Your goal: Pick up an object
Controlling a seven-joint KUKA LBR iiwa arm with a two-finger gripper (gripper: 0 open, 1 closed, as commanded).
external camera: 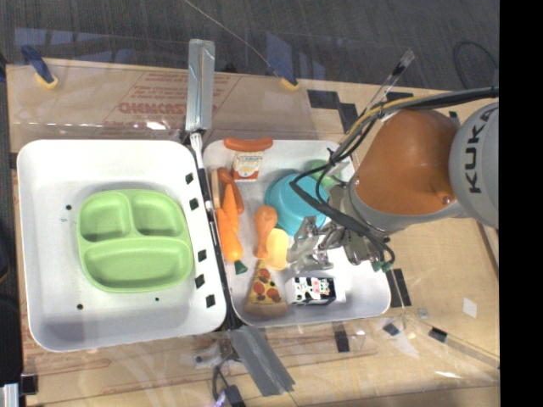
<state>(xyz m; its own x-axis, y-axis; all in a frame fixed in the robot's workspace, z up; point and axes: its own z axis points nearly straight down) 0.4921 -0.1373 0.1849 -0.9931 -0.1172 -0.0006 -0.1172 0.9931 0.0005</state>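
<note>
Reaching in from the right edge of the bench, the arm (424, 164) hangs over the right bin (373, 299), its orange band above the wrist covering that bin's far right corner. The gripper (312, 248) points down and toward the bin's middle, metal parts and cables crowding around it. Finger opening: cannot tell, the metalwork blurs together from this angle. No object is visibly between the fingers.

Gripper tip sits just beside the yellow round piece (277, 246), which lies near the bin's centre, and just above the black-and-white patterned box (314, 289) by the near edge. Contact with either: cannot tell.

Right bin contents, from the left wall inward: a long carrot (229, 227) along the left wall, a small brown piece (225, 177) at its far end, a small dark green wedge (241, 267) at its near end. An orange drumstick-shaped piece (265, 221) touches the yellow round piece. A pizza slice (265, 288) lies at the near edge, next to the patterned box. A teal bowl (293, 202) sits mid-bin, partly under the arm. A white cup with an orange lid (248, 158) lies at the far edge.

Left bin (42, 253): holds a green divided tray (133, 240), roughly central.
</note>
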